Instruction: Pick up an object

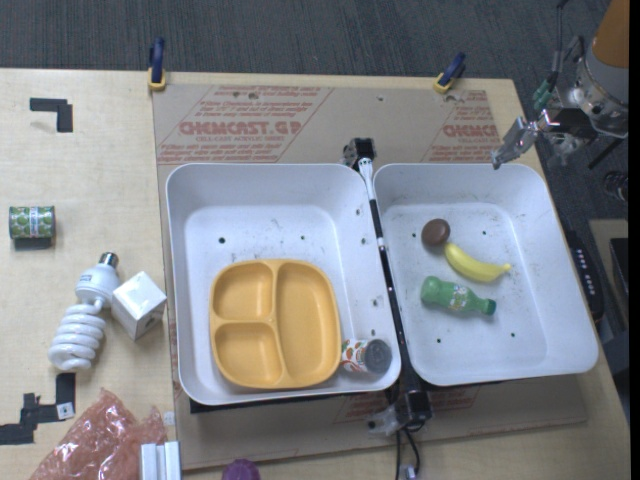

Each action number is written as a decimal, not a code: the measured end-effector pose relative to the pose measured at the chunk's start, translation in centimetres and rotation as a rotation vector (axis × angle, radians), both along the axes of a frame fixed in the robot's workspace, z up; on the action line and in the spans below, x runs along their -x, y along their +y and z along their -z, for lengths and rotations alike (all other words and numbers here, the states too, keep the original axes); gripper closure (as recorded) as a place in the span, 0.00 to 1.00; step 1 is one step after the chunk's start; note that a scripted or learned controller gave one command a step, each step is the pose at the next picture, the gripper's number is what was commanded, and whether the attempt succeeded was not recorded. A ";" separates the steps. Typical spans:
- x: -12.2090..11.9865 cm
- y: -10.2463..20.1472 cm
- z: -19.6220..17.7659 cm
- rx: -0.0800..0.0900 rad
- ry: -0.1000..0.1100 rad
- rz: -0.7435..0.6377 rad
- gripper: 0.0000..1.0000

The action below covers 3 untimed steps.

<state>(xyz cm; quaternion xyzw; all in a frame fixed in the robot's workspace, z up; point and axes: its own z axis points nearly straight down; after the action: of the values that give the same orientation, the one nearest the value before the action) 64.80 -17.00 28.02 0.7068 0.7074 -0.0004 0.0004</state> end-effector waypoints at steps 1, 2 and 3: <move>1.3 -0.5 15.5 -0.001 0.000 0.002 0.00; 6.8 0.2 18.8 -0.001 0.000 0.002 0.00; 6.7 0.1 17.7 0.000 -0.003 0.004 1.00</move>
<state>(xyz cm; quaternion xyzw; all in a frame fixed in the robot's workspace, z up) 58.09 -16.90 10.31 0.7081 0.7061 0.0004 0.0014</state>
